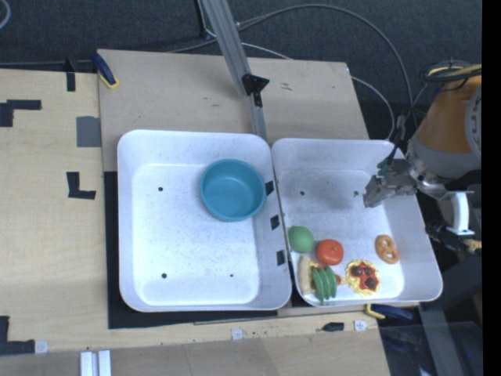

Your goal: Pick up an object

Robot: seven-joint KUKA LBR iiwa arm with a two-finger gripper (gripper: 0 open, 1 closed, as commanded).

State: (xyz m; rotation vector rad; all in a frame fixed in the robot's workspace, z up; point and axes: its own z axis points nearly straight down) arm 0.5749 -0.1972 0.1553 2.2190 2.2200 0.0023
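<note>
Down at the near edge of the right bin [356, 151], the small things huddle together: a green ridged piece [323, 281] lying on a pale yellow one [304, 269], a little pizza slice [362, 276] just beside them, a red tomato [330, 251] just above, a green round fruit [300, 238] at its left near the wall between the bins, and a pretzel [386, 247] off to the right. Every one rests on the bin floor, untouched.

Further up, the pincer [374, 193] hangs over the right bin's right half, tips pointing left and down, well apart from the pile. Nothing shows between its tips; whether they stand apart or together, I cannot tell. Behind it the grey wrist runs back to the orange band [446, 120] at the right edge, the arm slanting in over the bin's far right corner.

Bare white floor lies across the right bin's middle and far part.

Across the wall, the left bin [156, 233] carries a blue bowl [232, 189], upright near its far right side, with bare floor around it. The bench [47, 210] stretches off left.
</note>
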